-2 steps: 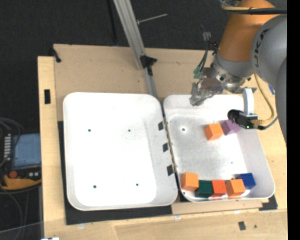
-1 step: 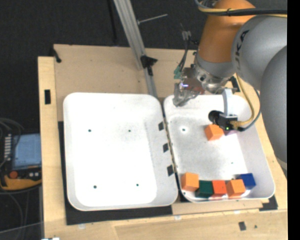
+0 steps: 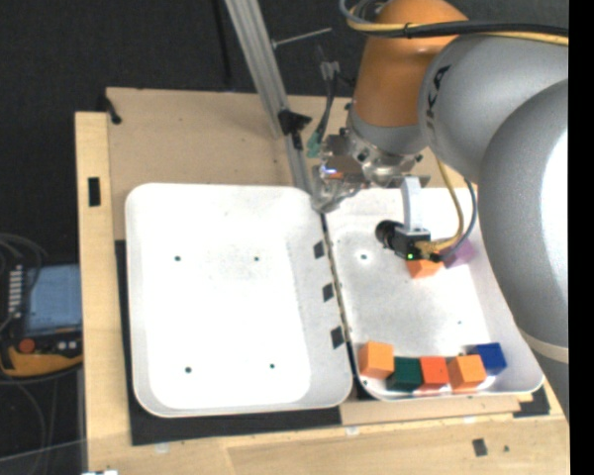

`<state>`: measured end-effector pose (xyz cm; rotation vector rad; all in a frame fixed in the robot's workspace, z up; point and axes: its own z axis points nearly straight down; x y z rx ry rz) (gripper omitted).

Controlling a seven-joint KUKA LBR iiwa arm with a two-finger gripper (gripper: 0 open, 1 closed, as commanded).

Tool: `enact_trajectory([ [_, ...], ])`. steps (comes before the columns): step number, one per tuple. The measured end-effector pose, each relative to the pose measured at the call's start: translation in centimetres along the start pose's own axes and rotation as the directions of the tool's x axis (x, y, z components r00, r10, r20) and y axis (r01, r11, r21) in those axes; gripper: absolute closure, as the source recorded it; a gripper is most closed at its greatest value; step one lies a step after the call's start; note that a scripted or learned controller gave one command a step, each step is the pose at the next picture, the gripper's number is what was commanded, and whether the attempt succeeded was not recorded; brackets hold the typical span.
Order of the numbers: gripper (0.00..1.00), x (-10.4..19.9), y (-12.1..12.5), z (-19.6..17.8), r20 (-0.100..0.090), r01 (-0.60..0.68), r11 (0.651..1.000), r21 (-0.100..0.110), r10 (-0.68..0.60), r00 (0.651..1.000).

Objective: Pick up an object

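My gripper (image 3: 329, 188) hangs below the orange wrist band, over the far left corner of the right bin (image 3: 445, 315), close to the ridge between the two bins. No object shows at its tip. A small orange block (image 3: 424, 268) lies in the upper middle of the right bin, with a purple piece (image 3: 462, 255) just to its right. Along the bin's near edge sits a row of blocks: orange (image 3: 378, 357), dark green (image 3: 407, 373), red-orange (image 3: 434, 370), orange (image 3: 466, 369) and blue (image 3: 490, 356).
The left bin (image 3: 218, 295) lies beside the right one. A slanted metal rail (image 3: 262, 67) rises behind the gripper. The arm's big grey body (image 3: 515, 146) covers the right bin's far right side. A blue device with cables (image 3: 49, 300) sits off the bench's left edge.
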<state>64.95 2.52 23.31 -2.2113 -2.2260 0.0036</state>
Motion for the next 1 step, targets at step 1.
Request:
enact_trajectory([
  [1,1.00,5.11,1.44,0.81,0.001,0.001,1.000,-0.005,-0.001,1.000],
])
